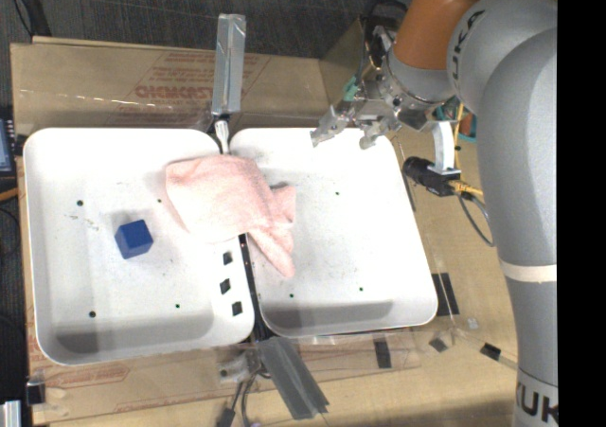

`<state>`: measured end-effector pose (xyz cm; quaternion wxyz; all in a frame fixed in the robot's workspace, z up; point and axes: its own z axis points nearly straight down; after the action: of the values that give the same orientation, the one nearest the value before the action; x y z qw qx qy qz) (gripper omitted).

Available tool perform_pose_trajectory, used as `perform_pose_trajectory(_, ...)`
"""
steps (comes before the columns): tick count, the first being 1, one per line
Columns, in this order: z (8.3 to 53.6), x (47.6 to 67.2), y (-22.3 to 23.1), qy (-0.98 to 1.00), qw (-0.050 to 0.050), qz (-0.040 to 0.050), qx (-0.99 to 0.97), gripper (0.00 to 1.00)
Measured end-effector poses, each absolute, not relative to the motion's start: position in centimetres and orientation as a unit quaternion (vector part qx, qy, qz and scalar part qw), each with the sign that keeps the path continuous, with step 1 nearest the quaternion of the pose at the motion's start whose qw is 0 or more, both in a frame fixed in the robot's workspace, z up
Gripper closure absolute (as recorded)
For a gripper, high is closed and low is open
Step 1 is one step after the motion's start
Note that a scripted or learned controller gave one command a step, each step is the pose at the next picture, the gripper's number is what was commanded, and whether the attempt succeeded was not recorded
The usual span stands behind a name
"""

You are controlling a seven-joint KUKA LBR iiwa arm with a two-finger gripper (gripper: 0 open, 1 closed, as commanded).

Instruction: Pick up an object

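From the camera view, we are seeing the gripper hovering at the far rim of the right bin, its fingers spread apart, grasping nothing. A pink cloth is lying draped across both bins, and a blue cube is sitting in the left bin.

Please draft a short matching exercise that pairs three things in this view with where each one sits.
Things:
1. blue cube
2. pink cloth
3. gripper

Places:
A. above the far edge of the right bin
B. on the floor of the left bin
C. draped across the divide between both bins

Pairs: 1-B, 2-C, 3-A
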<state>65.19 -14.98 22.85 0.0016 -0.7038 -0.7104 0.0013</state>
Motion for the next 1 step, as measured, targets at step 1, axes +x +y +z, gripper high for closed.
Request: perform_pose_trajectory(1, 9.29, 65.73, -13.39, -0.769, 0.001, 0.0005, -0.639, 0.00)
